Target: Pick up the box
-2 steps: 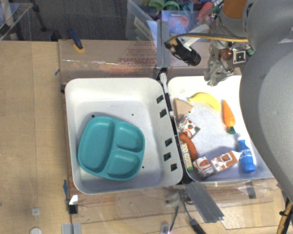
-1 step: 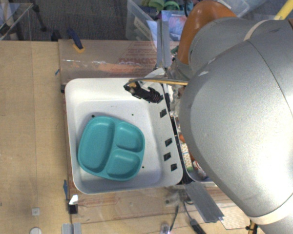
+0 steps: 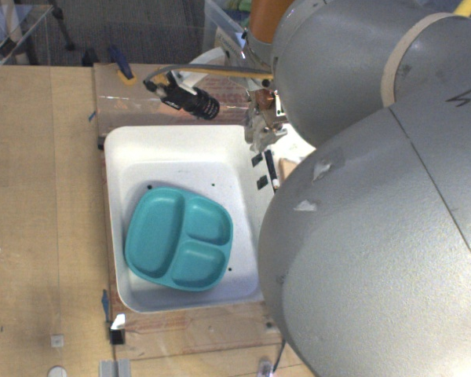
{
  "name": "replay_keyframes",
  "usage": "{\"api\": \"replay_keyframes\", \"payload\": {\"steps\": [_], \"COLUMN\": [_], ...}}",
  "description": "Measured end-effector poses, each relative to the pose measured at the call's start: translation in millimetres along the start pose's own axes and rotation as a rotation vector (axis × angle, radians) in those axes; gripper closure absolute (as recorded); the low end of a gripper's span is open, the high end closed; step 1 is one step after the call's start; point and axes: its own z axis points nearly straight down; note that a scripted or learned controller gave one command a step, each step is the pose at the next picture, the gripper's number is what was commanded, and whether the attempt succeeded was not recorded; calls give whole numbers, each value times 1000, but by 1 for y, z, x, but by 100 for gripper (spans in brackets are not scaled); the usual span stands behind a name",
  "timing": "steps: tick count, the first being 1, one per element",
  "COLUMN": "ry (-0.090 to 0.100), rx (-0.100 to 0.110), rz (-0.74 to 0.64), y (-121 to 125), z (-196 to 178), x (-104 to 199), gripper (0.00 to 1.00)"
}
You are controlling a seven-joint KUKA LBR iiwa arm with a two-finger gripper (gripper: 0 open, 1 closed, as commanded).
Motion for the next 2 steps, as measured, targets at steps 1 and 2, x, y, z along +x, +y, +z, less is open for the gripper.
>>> {"api": "replay_keyframes", "payload": {"steps": [1, 2], "ry": [-6, -7], "rx": [1, 2], "rz": [2, 1], "y": [57, 58], "z": [18, -7], "x": [-70, -114], "gripper": [100, 100]}}
